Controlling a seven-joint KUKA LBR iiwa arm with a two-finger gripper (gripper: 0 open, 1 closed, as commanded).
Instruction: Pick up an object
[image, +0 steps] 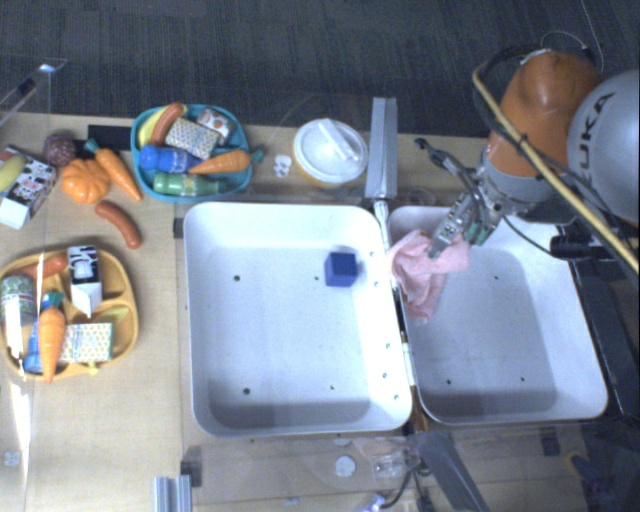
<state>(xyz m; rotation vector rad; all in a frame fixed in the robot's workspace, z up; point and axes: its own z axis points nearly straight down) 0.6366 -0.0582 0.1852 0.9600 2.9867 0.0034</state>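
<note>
On your far left, the bench (150, 400) carries a yellow tray (122, 290) of toy food, with loose toy vegetables above it: a pumpkin (84, 181), a carrot (121, 173) and a sausage (119, 223). Next along the top sits a blue bowl (240, 178) packed with more toy food, then a round white lid (332, 148).

Below these you see the left bin (260, 390). A small blue cube (342, 268) rests on its floor toward the upper right, well apart from the arm.

Moving right, a pink cloth (424, 274) hangs at the upper-left corner of the right bin (520, 390), close to the divide between the two bins. Its top bunches up at the jaws (447, 238), and the rest droops down and to the left below them, so the jaws look clamped on the cloth's upper edge, with the cloth trailing toward the bin floor. You cannot tell whether its lowest fold touches the floor.

At your far right, the arm (590, 110) reaches in from the upper corner, its orange band (545, 85) just above the wrist, slanting down and left to the cloth.
</note>
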